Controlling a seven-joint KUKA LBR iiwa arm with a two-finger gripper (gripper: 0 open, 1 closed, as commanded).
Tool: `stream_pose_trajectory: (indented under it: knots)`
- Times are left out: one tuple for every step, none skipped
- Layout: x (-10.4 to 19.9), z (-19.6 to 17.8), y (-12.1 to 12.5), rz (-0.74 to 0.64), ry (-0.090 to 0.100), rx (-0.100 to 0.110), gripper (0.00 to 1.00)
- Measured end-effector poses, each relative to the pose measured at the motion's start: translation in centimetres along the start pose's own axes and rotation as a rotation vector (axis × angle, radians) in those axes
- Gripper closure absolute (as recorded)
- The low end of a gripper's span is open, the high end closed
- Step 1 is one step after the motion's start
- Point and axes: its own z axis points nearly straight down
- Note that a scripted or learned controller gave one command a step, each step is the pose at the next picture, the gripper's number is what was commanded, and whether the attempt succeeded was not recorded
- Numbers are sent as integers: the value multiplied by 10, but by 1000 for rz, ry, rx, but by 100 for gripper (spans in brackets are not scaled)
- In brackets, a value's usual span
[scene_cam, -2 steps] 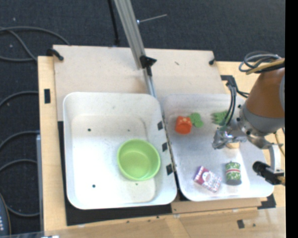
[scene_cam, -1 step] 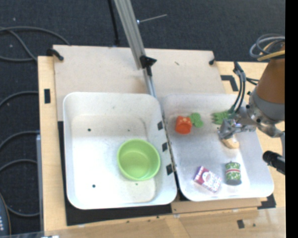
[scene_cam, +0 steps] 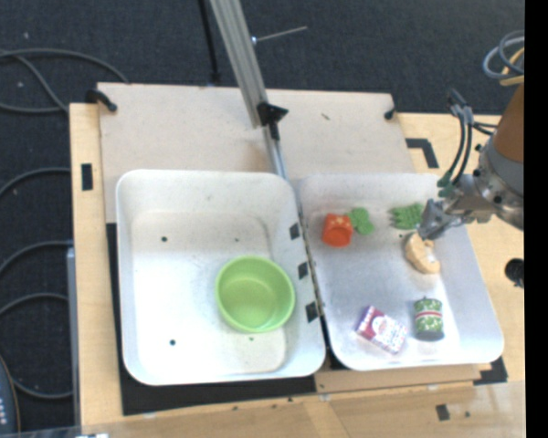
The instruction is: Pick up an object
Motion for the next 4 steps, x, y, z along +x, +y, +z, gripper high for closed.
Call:
stream_pose_trajectory:
  knots:
    - [52, 17, 7, -2, 2, 7, 100]
    - [102, 32, 20, -1, 2, 9, 100]
    - [159, 38, 19, -2, 3, 9, 100]
    - [216, 32, 29, -4, 4, 7, 100]
